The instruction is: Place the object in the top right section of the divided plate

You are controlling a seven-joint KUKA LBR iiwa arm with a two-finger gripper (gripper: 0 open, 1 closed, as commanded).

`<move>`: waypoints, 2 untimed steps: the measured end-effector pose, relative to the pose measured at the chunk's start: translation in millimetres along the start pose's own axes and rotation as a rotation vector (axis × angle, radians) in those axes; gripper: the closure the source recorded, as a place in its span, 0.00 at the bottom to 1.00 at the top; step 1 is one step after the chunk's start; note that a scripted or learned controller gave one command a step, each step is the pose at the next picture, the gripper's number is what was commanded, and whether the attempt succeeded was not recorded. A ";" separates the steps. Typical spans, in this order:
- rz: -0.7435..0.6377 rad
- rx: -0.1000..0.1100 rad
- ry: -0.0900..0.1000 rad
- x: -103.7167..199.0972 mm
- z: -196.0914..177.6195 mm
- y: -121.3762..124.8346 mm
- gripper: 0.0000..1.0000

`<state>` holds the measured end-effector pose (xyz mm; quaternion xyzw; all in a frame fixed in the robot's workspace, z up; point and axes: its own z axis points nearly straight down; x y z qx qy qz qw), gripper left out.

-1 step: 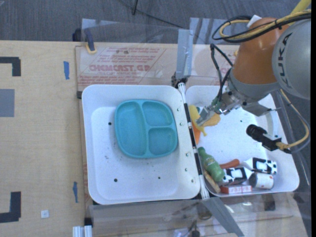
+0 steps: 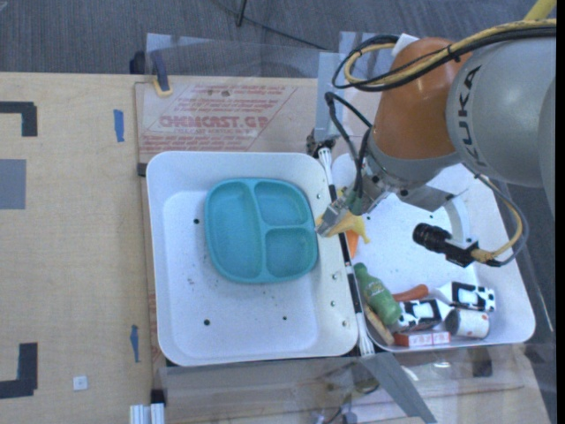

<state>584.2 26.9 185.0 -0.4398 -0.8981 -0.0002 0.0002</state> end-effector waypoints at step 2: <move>-0.209 -0.004 -0.004 40.7 -130.5 52.6 0.00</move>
